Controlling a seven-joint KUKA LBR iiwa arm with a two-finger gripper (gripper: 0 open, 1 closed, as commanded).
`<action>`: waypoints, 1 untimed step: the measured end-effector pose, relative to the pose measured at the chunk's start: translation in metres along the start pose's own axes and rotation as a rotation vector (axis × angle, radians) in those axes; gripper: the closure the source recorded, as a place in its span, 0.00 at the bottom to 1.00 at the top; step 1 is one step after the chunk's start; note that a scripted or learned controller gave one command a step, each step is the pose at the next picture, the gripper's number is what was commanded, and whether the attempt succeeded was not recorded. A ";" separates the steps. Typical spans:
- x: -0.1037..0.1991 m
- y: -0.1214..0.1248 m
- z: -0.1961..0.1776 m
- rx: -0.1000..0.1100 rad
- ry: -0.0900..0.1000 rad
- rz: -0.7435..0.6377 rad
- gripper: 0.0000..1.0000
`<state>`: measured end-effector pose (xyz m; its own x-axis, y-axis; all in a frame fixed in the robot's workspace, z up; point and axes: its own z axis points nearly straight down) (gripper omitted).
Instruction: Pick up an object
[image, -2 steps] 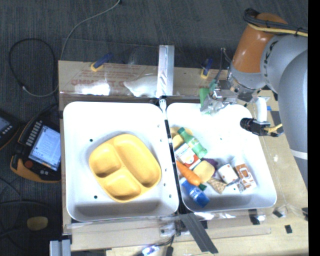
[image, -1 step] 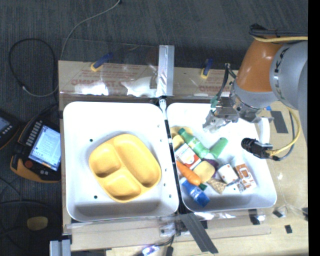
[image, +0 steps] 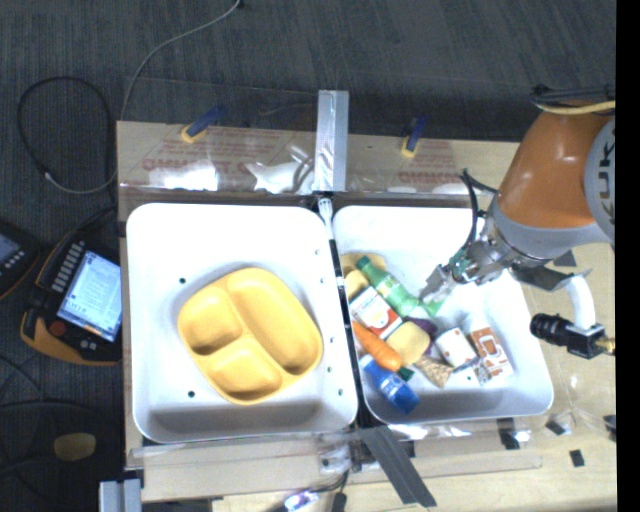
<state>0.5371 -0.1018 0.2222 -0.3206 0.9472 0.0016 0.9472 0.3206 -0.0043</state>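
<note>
- The left bin (image: 150, 300) holds a yellow divided tray (image: 250, 332) that lies near its middle, with three compartments facing up.
- A metal divider (image: 341, 300) runs between the two bins, from 12 o'clock to 6 o'clock.
- The right bin (image: 530, 395) holds a heap of small things toward its 9 o'clock side.
- A green bottle (image: 388, 286) lies tilted at the top of the heap, its cap pointing to 10 o'clock.
- Just at 7 o'clock of the bottle lies a white and red packet (image: 373, 312), touching it.
- An orange carrot (image: 377, 349) lies at 6 o'clock of the packet, and a blue item (image: 392, 390) lies at 6 o'clock of the carrot.
- A yellow rounded item (image: 409, 342) sits at 3 o'clock of the carrot, with a purple piece (image: 426, 326) just above it.
- A small white carton (image: 455, 347) and a white and brown box (image: 490, 352) lie at 3 o'clock of the heap.
- The gripper (image: 437, 283) hangs over the right bin at 3 o'clock of the green bottle, its tip close to the bottle's lower end.
- I cannot tell whether its fingers are spread or closed, or whether they touch the bottle; nothing shows between them.
- The arm (image: 555, 180) enters from 2 o'clock.
</note>
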 end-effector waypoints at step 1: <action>0.001 0.000 0.000 0.000 0.001 -0.001 0.00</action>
<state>0.5373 -0.1011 0.2221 -0.3217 0.9468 0.0028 0.9468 0.3217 -0.0038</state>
